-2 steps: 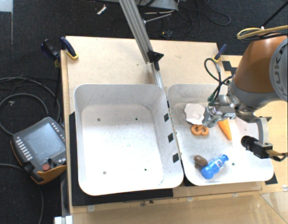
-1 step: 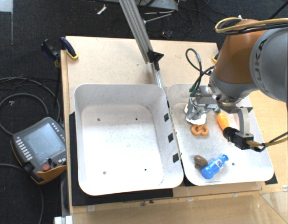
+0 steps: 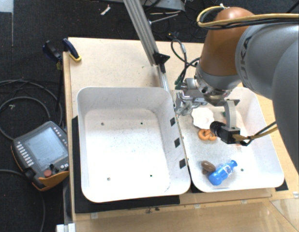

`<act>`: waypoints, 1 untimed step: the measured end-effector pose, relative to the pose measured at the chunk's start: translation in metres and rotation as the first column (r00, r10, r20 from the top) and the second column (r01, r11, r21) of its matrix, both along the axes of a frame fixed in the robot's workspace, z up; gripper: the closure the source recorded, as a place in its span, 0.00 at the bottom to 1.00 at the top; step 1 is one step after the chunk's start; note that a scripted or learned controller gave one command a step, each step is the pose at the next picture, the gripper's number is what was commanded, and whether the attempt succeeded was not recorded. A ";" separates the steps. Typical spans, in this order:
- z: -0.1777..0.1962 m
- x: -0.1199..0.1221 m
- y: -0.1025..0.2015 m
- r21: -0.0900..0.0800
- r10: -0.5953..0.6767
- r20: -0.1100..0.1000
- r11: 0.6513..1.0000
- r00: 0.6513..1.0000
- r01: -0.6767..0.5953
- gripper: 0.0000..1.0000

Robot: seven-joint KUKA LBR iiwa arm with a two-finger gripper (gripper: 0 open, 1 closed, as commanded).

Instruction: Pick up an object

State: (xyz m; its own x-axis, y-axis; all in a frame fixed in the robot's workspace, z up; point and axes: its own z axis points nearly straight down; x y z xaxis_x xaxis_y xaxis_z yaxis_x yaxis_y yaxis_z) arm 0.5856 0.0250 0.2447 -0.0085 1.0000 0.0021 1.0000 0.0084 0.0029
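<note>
While over right bin point(image 3: 265, 144), gripper point(image 3: 207, 111) fingers unreadable: centre above pretzel point(image 3: 206, 135), descend straight, avoid white piece point(image 3: 202, 117)

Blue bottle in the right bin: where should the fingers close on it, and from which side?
The blue bottle lies on its side, slanted, cap end toward the upper right. Probably best gripped from straight above, across the wide body, fingers closing across its long axis. A brown object sits close on its left, so stay toward mid-body.

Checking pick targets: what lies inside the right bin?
The right bin holds a blue bottle, a brown lump, an orange piece and a white object; the arm covers its far part.
</note>
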 end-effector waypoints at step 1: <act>-0.006 0.018 0.060 -0.001 0.000 -0.001 1.000 1.000 0.000 1.00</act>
